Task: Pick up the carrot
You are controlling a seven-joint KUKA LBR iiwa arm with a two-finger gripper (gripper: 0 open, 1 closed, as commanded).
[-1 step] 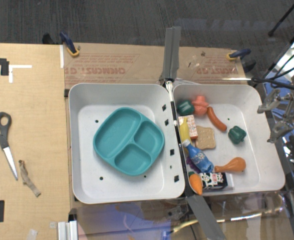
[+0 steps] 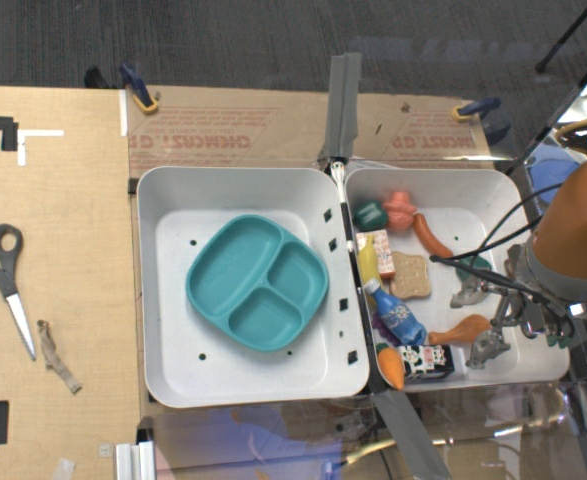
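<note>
You have the two metal fingers (image 2: 488,348) spread apart, one toward 12 o'clock and one toward 6 o'clock of the carrot's thicker end. They are not clamped on anything. The gripper (image 2: 479,320) sits low in the right bin (image 2: 443,180), at about 4 o'clock of its floor, and that straddle looks like the set-up for a pinch across the narrow width.

The carrot (image 2: 460,330) lies flat between those fingers, running roughly 3 to 9 o'clock with its taper pointing toward 9. It is smooth, orange, and reads as moulded plastic. A rounded, tapering body like that may squirt sideways as you close, so I would centre the grip on the thick end.

Moving outward, dark cables loop from the wrist over the bin toward 10 o'clock, and the orange band (image 2: 580,218) of the arm fills the 3 o'clock edge.

- **At 9 o'clock of the carrot:** a blue bottle (image 2: 395,316) sits near the tip, with a black-and-white printed piece (image 2: 428,360) just below it. These crowd the taper, which is likely why the approach comes at the other end.
- **At 7 o'clock corner of the bin:** a second small orange piece (image 2: 391,368) lies here. I cannot tell what it is.
- **Toward 12 o'clock:** there is a tan bread slice (image 2: 411,275), a yellow bottle (image 2: 370,258), a glossy red-orange sausage (image 2: 428,235), a pink lump (image 2: 401,208) and a dark green piece (image 2: 370,215).

The left bin (image 2: 173,198) holds a teal divided plate (image 2: 258,283), which is matte with three compartments. It is well apart from the work.
</note>
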